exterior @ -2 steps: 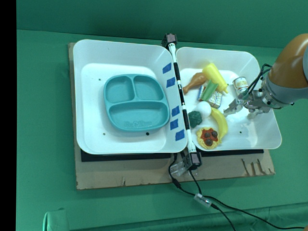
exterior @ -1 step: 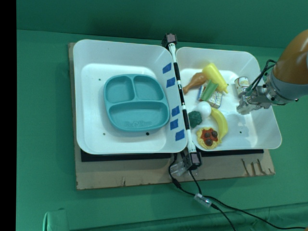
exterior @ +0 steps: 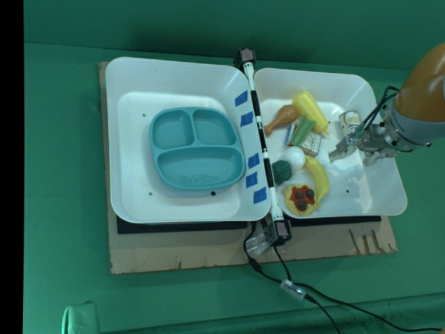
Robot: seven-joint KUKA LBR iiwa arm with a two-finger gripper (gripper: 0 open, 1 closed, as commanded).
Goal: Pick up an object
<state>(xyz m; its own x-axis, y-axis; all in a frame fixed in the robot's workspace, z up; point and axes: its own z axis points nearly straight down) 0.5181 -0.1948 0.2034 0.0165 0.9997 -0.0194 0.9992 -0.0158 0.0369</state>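
Two shallow white bins sit side by side on a green bench, seen from above at a slant. The left bin [exterior: 132, 152] holds a teal divided plate [exterior: 197, 148] near its middle, with bare white floor all around it up to the raised rim. The right bin [exterior: 375, 193] is crowded along its left half, close to the divider [exterior: 263, 152] between the bins, while its right half is mostly open floor. The toys there are a brown drumstick [exterior: 281, 118], a yellow bottle [exterior: 311, 111], a green stick [exterior: 302, 131], a small printed card [exterior: 312, 143], a white egg [exterior: 294, 158], a dark green broccoli [exterior: 281, 171], a curved yellow banana [exterior: 318, 177] and a round tart with red berries [exterior: 301, 198]. The gripper [exterior: 345, 149] hangs low over the open floor, right of the banana and card, just beside a small clear cup [exterior: 350, 121]. Whether its fingers are spread or closed cannot be told, and nothing shows between them
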